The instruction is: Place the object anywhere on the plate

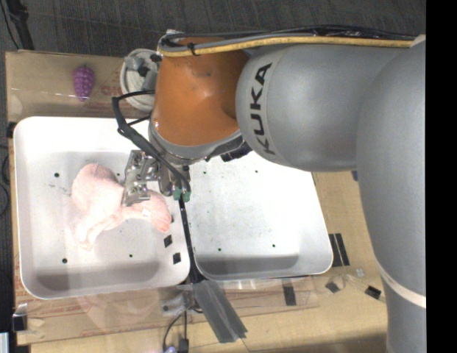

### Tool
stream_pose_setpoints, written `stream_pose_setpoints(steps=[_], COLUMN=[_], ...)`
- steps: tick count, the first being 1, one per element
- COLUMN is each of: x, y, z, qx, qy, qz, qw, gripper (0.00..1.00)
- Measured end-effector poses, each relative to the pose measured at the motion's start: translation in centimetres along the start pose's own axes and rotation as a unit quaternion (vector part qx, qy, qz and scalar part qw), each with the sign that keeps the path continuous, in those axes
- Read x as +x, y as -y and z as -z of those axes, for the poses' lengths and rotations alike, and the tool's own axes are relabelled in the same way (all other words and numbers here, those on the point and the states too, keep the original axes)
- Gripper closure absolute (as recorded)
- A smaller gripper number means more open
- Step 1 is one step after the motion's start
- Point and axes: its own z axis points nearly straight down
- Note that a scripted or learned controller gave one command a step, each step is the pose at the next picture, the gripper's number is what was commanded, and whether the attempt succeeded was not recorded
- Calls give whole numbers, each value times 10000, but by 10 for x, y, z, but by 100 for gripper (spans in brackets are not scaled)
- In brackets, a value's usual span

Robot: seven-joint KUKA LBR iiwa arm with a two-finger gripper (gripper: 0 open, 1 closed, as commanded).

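Your claw (137,186) sits low in the left bin (37,134), right on the one pink chicken toy (96,197). You cannot tell its grip. This looks like the picking-up step. Next comes lifting it toward a plate. You have two bins and one purple toy (83,81) on the surface (44,68).

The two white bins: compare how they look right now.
The left bin holds a pale pink plastic-like object that spreads over much of its floor; the right bin shows mostly bare white floor with a few small dark dots. The gripper hangs over the left bin, while the arm's orange band covers the right bin's far-left corner. Both are shallow, white and rounded, set side by side.
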Motion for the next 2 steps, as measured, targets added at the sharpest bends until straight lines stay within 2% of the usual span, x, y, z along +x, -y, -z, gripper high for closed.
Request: stream_pose_setpoints(steps=[1, 2], x=[16, 16], y=[-49, -49], z=[3, 3], qx=[6, 5], qy=[0, 2], qz=[19, 16], qw=[10000, 10000], gripper=[100, 0])
